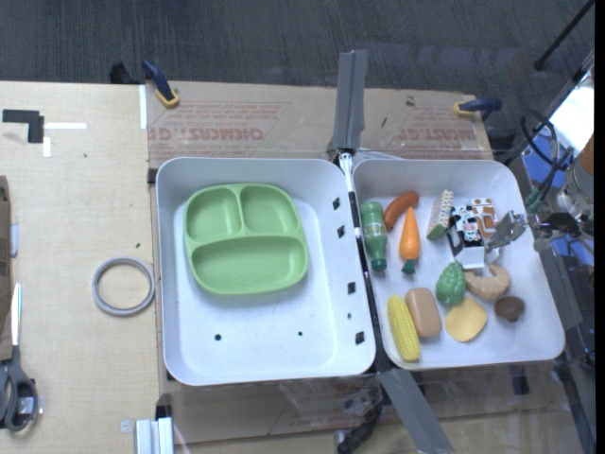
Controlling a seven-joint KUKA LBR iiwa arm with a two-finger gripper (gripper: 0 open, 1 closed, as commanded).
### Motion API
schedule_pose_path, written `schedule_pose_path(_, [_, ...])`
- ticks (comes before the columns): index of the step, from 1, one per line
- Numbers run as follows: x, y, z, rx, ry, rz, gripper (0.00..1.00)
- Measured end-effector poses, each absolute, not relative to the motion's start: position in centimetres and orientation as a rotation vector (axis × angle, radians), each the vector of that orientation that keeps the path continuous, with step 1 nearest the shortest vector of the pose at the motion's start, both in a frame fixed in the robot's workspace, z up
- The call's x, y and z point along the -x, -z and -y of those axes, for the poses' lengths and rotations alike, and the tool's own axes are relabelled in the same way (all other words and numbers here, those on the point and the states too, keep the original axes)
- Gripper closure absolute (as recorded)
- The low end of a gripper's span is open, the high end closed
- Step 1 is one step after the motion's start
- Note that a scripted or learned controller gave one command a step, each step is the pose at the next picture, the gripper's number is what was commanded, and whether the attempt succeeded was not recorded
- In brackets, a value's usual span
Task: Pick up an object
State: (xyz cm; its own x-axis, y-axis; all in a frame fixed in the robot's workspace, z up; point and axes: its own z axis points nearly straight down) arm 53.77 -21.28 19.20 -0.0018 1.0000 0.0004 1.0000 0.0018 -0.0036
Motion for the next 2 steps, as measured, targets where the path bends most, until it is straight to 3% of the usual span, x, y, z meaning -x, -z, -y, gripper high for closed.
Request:
schedule_pose_path(1, [-56.1, -9.1, 16.5, 2.428, -0.004, 1.991, 0.0])
schedule_pose_path(2, [-53.0, -9.1, 15.6, 2.268, -0.003, 2.171, 0.0])
